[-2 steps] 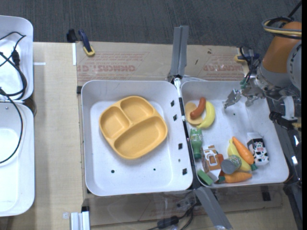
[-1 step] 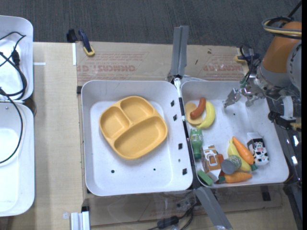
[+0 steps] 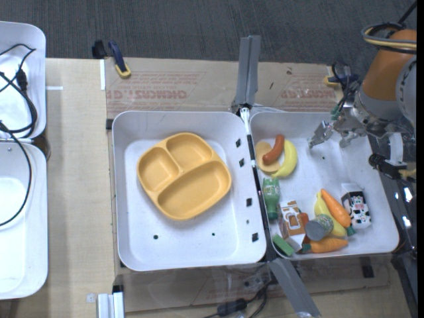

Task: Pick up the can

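Observation:
The can [image 3: 318,228] shows as a small grey round top near the front of the right bin [image 3: 371,171], wedged among two carrots and an orange carton [image 3: 290,218]. My gripper [image 3: 329,136] hovers over the bin's back part, well behind the can and apart from it. Its metal fingers look spread, with nothing between them.
A banana [image 3: 289,159] with a red sausage [image 3: 272,149] lies at the bin's back left. A green bottle [image 3: 271,196] lies by the divider, and a cow-print carton [image 3: 356,209] stands front right. The left bin holds a yellow divided plate [image 3: 184,175].

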{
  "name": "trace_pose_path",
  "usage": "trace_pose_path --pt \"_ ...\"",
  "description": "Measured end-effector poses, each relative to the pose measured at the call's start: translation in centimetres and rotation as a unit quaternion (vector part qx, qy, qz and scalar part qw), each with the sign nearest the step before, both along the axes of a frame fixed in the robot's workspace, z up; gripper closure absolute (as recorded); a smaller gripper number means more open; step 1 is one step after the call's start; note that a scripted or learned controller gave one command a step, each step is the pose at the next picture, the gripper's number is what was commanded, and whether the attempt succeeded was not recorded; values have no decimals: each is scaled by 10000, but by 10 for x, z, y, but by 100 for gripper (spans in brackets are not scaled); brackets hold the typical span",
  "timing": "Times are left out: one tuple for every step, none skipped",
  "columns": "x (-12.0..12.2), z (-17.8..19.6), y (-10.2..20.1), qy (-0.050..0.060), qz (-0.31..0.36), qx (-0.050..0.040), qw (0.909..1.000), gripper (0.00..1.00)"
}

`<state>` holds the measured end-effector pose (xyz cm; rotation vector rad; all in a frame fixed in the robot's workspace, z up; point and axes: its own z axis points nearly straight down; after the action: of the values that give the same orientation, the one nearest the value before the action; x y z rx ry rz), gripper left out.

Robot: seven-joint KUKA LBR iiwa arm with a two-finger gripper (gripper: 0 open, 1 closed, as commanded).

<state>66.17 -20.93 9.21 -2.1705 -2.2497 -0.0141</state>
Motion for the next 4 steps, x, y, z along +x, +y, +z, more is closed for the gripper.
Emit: trace_pose_path --pt "0 0 0 -2 -138 1 9999 0" --pt "1 1 1 -5 -291 2 9996 0" --pt "-3 0 2 -48 1982 -81 9801 0" --pt "-2 61 -13 -56 1652 -95 9862 0"
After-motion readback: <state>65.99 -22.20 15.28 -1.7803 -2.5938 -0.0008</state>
